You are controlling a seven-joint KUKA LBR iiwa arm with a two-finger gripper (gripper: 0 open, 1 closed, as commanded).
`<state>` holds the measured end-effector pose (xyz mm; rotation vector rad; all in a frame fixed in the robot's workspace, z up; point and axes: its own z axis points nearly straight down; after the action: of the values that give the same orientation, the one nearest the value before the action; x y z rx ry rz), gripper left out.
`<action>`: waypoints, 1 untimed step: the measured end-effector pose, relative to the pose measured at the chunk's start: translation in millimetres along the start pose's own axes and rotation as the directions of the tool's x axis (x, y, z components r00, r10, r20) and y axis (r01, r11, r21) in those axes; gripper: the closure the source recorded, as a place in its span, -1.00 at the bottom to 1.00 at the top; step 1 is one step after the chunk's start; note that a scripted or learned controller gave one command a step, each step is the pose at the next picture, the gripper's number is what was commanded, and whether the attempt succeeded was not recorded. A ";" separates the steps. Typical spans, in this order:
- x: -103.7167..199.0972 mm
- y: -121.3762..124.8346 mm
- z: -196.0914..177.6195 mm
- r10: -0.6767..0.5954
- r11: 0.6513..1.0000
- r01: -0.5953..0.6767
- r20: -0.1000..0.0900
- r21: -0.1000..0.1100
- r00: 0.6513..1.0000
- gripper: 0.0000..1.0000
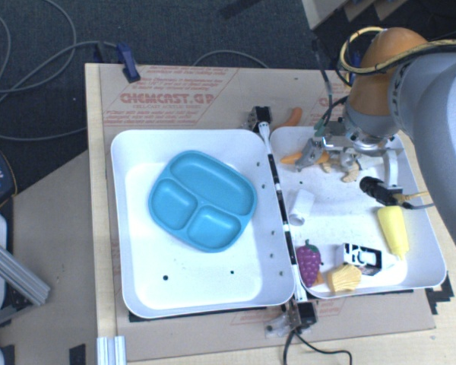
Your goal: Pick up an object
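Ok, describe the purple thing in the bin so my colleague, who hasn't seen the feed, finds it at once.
Start at the right white bin, the one the arm reaches into, and go to its near left corner by the divider between bins. The bunch of purple toy grapes lies there, with a small green stem on top. Next to it sits a yellow-orange piece; the grapes are the purple item.

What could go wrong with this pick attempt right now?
The gripper sits low at the far end of the right bin, close to its rim, so it may strike the wall. The small orange piece beside it lies against the divider, hard to grasp. The yellow corn could roll away if nudged.
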<state>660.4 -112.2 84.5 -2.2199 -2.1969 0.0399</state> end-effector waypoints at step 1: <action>-0.7 0.1 0.1 -0.001 1.000 0.001 -0.001 0.000 1.000 -1.00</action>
<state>660.4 -112.9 84.5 -2.2186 -2.1970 0.0387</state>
